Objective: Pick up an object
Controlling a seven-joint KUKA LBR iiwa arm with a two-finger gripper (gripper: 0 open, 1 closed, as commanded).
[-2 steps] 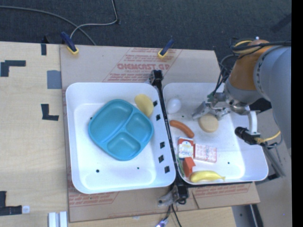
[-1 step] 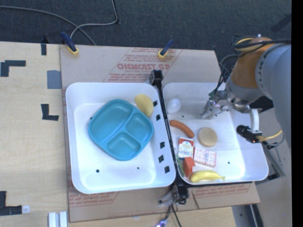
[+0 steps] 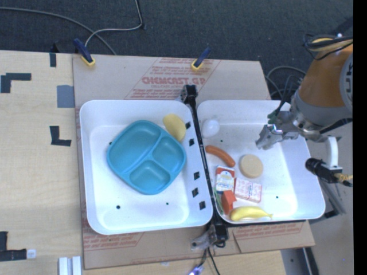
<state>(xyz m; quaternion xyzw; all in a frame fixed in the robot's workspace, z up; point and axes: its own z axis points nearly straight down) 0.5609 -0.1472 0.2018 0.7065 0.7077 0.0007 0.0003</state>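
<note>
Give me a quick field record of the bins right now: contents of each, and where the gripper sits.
left bin: blue divided plate, yellow lemon-like item at its upper right
right bin: white ball, sausage, round biscuit, two small packets, orange block, banana
gripper: above the right bin's upper right, nothing seen between its fingers
fingers: state unclear
</note>
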